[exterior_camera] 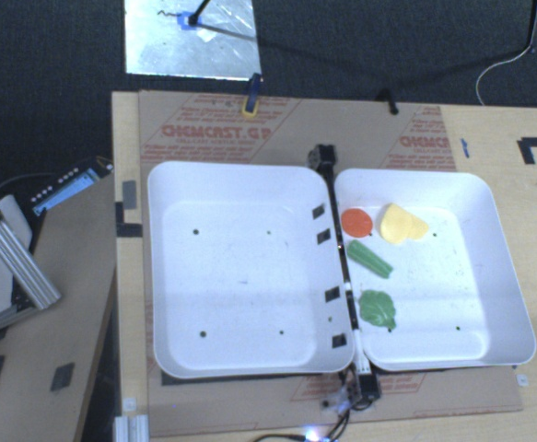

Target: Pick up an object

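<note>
Sitting in right bin: four small objects, all in the half nearest the left bin.
Disc: orange-red and round, near the right bin's far left corner, just beside the yellow piece.
Yellow piece: pale and rounded, to the right of the disc, the farthest of the four from the divider.
Green stick: long and lying at a slant, just below the disc, apart from it.
Green lump: darker with an uneven outline, nearest the front wall, below the stick and not touching it.
Left bin: white floor with a few small dark dots, set edge to edge with the right bin.
Divider: dark strip where the two bins meet, with black clips spaced along it.
Board: brown sheet with red lettering, lying under both bins.
Clamp: yellow, at the board's far edge.
Foil: shiny square on the dark floor beyond the bench.
Cable: thin and white, curling at upper right.
Side table: tan, at left, with a metal frame on it.
Gripper: open or closed, cannot tell; none of the four objects is lifted from the bin floor.
</note>
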`<state>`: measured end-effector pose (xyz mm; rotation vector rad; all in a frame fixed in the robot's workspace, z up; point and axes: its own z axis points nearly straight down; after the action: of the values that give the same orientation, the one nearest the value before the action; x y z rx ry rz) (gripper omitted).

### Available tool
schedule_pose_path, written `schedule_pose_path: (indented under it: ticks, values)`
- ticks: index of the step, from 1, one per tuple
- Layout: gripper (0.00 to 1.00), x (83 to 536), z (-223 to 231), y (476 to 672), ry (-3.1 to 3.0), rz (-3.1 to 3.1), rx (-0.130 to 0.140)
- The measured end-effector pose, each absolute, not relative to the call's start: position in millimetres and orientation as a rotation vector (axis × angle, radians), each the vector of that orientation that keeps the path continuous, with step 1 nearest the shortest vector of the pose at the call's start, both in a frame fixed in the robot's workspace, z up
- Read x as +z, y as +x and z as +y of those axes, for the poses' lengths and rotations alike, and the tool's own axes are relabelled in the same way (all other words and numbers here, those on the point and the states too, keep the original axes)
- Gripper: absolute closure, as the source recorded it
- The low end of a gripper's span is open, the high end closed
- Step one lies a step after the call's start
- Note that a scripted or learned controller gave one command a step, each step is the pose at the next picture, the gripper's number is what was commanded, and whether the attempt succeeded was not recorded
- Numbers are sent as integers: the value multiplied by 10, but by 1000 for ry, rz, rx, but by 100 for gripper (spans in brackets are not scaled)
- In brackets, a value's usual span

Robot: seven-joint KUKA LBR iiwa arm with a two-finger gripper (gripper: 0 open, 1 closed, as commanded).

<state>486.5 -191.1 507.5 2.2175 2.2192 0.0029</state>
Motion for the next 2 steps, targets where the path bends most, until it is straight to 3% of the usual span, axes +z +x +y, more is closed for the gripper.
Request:
schedule_pose_path:
  ticks: [1, 2]
  values:
    - [100, 5365, -2068, 4869, 2216, 2218, 4]
    - [100, 5353, -2064, 4867, 2215, 2223, 2]
